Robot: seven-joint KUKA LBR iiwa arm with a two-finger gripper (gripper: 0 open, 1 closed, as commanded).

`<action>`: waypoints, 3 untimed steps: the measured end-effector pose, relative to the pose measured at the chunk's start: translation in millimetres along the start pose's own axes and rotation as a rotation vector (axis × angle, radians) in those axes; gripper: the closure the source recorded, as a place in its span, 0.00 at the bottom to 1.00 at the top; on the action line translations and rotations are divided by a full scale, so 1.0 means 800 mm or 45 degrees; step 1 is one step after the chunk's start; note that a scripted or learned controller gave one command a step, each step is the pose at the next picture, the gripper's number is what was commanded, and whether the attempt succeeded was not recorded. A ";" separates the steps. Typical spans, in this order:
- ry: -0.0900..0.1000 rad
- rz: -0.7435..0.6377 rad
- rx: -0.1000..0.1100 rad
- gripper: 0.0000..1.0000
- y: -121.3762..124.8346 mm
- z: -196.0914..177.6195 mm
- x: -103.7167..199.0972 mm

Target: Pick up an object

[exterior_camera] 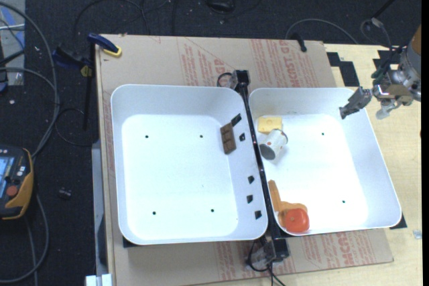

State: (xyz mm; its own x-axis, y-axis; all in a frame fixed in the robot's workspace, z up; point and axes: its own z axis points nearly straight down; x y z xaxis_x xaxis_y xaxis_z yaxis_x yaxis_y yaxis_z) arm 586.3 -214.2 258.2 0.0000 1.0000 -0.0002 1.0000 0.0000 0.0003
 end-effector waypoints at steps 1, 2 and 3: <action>0.002 -0.001 0.006 0.00 -0.004 0.073 0.011; 0.002 -0.001 0.007 0.00 -0.013 0.143 0.020; 0.002 0.000 0.006 0.00 -0.015 0.209 0.021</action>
